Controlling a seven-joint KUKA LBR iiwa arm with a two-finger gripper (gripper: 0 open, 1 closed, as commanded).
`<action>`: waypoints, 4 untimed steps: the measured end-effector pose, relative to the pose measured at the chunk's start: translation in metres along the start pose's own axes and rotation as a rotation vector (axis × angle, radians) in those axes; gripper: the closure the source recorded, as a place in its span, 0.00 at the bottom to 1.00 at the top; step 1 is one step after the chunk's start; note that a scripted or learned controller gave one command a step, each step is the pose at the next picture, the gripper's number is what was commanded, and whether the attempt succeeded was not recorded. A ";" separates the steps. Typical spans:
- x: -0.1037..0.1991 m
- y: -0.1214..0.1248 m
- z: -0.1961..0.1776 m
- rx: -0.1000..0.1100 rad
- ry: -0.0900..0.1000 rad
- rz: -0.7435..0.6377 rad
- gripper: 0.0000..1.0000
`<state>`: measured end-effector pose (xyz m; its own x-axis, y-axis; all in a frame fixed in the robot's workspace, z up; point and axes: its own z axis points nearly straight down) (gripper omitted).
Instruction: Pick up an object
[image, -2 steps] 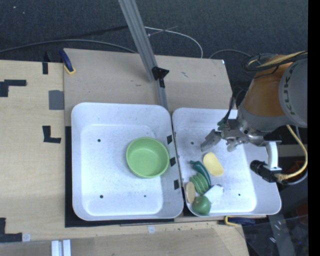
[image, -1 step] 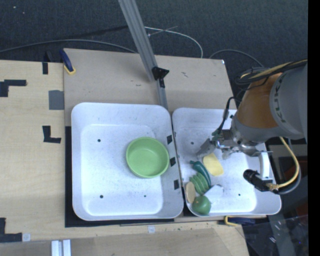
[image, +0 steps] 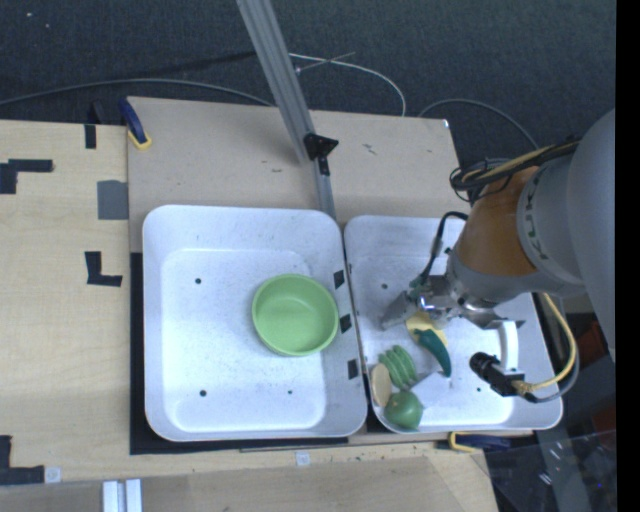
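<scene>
A tabletop (image: 220, 160) is seen carrying two white bins side by side. The L bin (image: 180, 300) is occupied by one green bowl (image: 295, 315), set upright, right of the bin's centre & nr the wall shared w/ the R bin (image: 385, 250). A grey pole (image: 272, 65) is seen slanting down from the top edge to the tabletop, just above where the bins meet.

In the R bin, a cluster of small items is found in the lower half. A tan piece (image: 380, 383) is laid by the bin's left wall, nr the lower-left corner. A ridged green item (image: 400, 364) is set just right of it; contact btwn them cannot be told. A green ball (image: 405, 409) is placed below both, at the bin's front edge.

The end effector (image: 412, 308) is positioned low over the bin's middle, just above the cluster. Whether it is open or closed cannot be told, nor whether anything is held. A yellow piece (image: 424, 325) is seen directly beneath it, poss. touching it. A teal piece (image: 437, 351) is laid tilted, just below-right of the yellow one. The arm (image: 500, 245), grey w/ an orange band, is extended in from the right over the bin's upper-right part.
</scene>
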<state>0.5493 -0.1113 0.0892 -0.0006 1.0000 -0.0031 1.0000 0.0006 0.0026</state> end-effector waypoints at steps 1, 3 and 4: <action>0.001 0.000 -0.011 0.000 0.001 -0.001 1.00; 0.011 0.000 -0.098 0.000 0.003 -0.002 1.00; 0.001 0.006 -0.151 -0.002 0.002 0.000 1.00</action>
<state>0.5547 -0.1098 0.2399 -0.0009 1.0000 -0.0015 1.0000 0.0009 0.0042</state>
